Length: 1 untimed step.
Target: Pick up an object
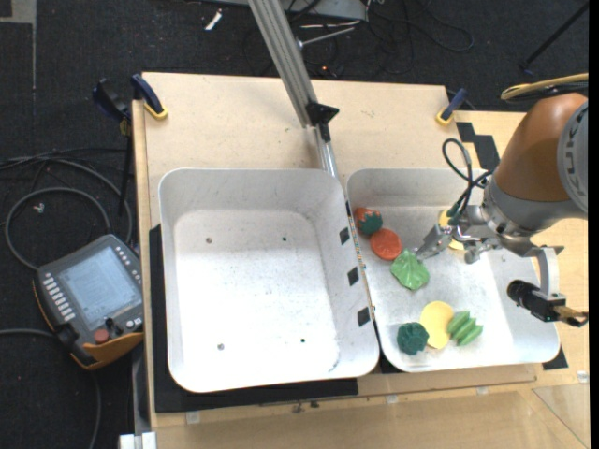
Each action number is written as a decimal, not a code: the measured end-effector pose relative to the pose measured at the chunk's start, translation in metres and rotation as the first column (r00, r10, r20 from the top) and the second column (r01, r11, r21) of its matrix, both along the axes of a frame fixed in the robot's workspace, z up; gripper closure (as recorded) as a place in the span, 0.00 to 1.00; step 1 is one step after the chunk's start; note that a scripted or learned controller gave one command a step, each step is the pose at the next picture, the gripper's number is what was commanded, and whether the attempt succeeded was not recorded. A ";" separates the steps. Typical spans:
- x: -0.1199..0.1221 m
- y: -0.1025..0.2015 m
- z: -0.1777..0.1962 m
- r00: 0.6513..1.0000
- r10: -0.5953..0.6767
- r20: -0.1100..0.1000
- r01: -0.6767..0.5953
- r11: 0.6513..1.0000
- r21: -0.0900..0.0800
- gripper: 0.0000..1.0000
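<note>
My gripper [452, 248] hangs low over the upper right part of the right bin [524, 344], open, with its two fingers [431, 245] spread apart. A small yellow piece [458, 242] shows in the gap between them; whether it is touched cannot be told. Just left of the gripper lies a green leaf-shaped piece [410, 271]. An orange-red ball [386, 243] and a red-and-green piece [370, 221] sit further left near the bin's wall. Toward the front lie a yellow disc [437, 318], a dark green lump [412, 337] and a light green ridged piece [465, 328].
The left bin [187, 195] adjoins the right one along a raised divider [358, 279]. A metal pole [281, 45] slants in from the top to the bins' back edge. The arm's orange band [538, 138] fills the right side. A black fitting [533, 297] juts over the right bin's rim.
</note>
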<state>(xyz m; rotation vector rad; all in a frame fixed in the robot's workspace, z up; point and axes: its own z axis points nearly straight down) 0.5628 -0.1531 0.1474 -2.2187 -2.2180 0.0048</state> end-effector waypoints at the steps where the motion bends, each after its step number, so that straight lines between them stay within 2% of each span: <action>1: 0.000 0.000 -0.053 1.000 -0.001 0.003 0.001 1.000 -0.001 0.00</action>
